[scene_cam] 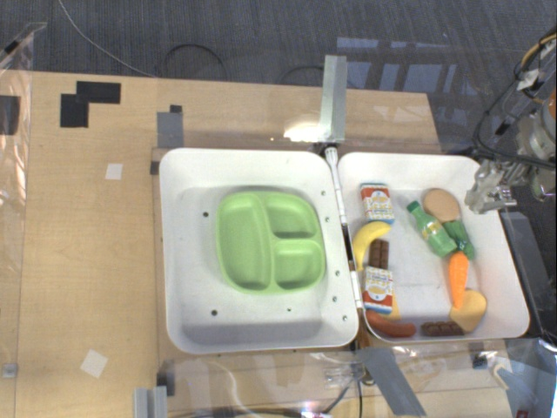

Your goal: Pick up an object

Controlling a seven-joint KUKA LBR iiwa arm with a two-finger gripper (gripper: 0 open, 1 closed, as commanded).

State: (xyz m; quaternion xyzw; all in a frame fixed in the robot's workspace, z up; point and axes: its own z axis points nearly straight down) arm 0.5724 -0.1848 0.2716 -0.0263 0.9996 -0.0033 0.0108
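The right bin [496, 233] holds several toy foods. A red and white can [376, 203] lies at its upper left, with a banana [366, 239] and a dark chocolate bar [379, 252] below it. A green bottle [431, 227] lies in the middle beside a tan bread roll [442, 204]. An orange carrot [458, 277] and a yellow fruit [471, 307] lie lower right. My gripper [486, 195] hangs over the bin's upper right rim, right of the roll and apart from every object, with nothing visibly in it.
The left bin [183, 233] holds a green divided plate [270, 240]. A second labelled can [379, 290], a red sausage [392, 327] and a brown piece [442, 328] lie along the right bin's front. A metal post [333, 98] stands behind the bins. Cables hang at the far right.
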